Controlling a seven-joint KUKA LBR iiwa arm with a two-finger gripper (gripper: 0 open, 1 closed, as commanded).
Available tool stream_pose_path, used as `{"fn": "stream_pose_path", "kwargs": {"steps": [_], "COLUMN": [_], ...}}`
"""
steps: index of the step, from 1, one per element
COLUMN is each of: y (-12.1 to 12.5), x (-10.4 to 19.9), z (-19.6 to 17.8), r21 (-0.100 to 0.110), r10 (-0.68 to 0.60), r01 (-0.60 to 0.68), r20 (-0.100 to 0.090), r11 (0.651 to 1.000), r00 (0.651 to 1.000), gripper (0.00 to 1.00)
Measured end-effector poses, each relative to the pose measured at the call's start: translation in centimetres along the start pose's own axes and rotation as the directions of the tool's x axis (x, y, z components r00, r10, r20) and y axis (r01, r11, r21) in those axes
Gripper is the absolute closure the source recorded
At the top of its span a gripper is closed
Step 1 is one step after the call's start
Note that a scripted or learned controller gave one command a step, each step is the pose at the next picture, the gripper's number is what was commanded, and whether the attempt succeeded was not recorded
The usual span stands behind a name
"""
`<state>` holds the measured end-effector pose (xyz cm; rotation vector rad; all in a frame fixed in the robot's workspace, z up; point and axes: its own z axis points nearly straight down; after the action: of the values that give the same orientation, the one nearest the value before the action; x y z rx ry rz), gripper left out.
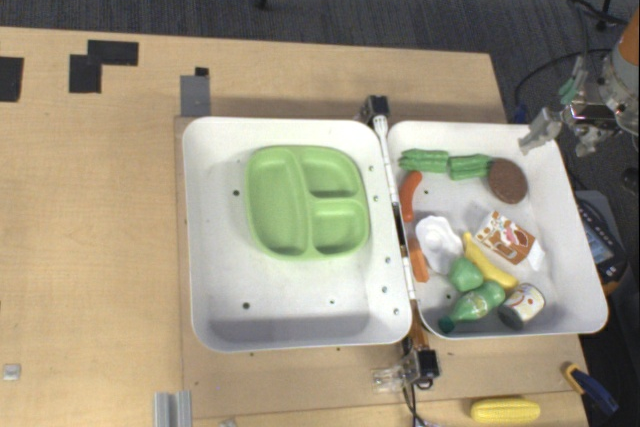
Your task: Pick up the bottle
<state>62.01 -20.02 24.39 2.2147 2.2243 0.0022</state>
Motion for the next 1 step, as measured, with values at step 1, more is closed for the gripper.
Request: {"fn": "stream_pose_path", "kwargs": {"steps": [1], "y": [-7.67], "x": [6.02], "z": [6.21], "r21": [-0.001], "r10": [-0.721], "r01": [0.721], "r20": [0.0], "r11": [0.693], "r00": [0.693], "gripper": [0.0]}}
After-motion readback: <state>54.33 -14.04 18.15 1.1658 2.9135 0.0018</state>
